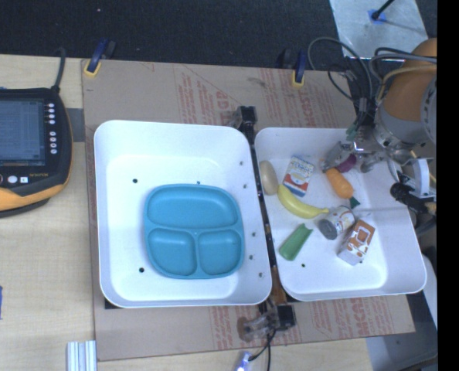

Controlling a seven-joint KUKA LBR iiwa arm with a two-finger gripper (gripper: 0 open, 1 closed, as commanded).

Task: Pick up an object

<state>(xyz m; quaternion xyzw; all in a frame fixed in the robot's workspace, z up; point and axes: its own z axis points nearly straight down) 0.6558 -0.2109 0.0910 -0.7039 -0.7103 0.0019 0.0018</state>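
At the upper right corner of the right bin (399, 284), the gripper (351, 154) hangs low over the white floor; whether it is spread or pressed together I cannot tell, and nothing shows between its tips. Nearest to it is the orange carrot (339, 182), just below and slightly left, its long axis running diagonally down to the right. Beyond lie a small carton (297, 175), a banana (299, 205), a green piece (295, 241) and a brown carton (356, 243). A blue tray (192, 230) sits in the left bin (113, 207).

Blue tray (192, 230), white bins (113, 207), yellow banana (297, 205), orange carrot (338, 182), green bottle (294, 242), brown-white carton (356, 240)
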